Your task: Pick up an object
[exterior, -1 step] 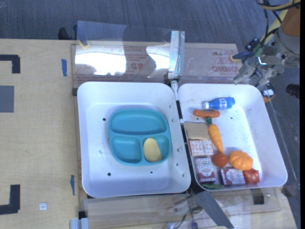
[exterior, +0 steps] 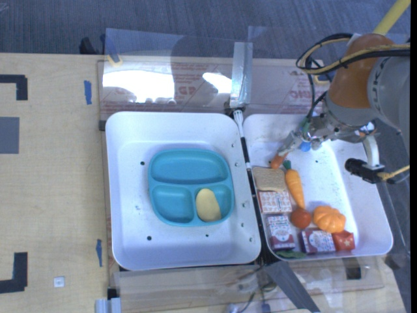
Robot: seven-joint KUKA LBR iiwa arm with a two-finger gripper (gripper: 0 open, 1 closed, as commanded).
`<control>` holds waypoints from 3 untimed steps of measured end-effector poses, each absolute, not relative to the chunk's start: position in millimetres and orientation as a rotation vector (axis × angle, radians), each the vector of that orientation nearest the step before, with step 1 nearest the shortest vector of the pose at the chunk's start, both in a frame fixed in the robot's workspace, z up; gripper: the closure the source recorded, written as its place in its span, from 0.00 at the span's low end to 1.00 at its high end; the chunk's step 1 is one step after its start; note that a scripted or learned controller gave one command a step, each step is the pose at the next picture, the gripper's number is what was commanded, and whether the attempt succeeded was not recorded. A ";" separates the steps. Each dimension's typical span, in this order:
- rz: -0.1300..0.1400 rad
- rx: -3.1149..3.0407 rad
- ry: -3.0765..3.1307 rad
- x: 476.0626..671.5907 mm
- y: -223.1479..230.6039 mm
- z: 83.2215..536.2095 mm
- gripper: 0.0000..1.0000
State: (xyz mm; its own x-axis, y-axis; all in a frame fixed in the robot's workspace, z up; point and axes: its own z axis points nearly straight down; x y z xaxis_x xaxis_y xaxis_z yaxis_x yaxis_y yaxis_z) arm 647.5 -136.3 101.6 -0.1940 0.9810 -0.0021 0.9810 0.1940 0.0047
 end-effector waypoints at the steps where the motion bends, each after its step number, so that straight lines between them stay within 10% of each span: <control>1: 0.011 1.988 2.420 649.5 -136.0 114.3 1.00; 2: 0.011 1.989 2.420 649.6 -135.7 113.7 0.00; 3: 0.011 2.015 2.397 594.3 -130.7 92.7 0.00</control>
State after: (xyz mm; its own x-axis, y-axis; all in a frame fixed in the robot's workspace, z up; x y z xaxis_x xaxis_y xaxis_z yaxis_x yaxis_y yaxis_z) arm 594.3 -130.7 92.7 -0.1721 0.9851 -0.0036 0.9850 0.1721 0.0120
